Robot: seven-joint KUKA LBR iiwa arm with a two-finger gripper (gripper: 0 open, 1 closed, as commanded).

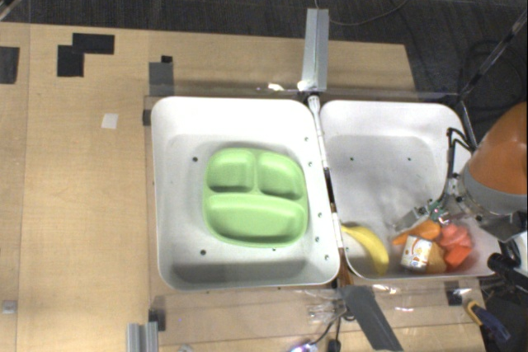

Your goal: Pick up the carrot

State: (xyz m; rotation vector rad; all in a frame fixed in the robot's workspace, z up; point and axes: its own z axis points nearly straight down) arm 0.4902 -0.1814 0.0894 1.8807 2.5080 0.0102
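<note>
Green divided tray (252, 196) in left bin (177, 136); banana (369, 246) in right bin (388, 128).

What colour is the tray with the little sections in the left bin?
The divided tray is light green, seen clearly in the camera view, lying in the left white bin.

Scene is evenly and fairly brightly lit from above. Soft shadow is cast along the near inner wall of the left bin (165, 177). Mild glare is seen on the right bin (388, 128) floor. Resolution is low; small items at the near right are rendered soft. Far floor is left dark.
</note>
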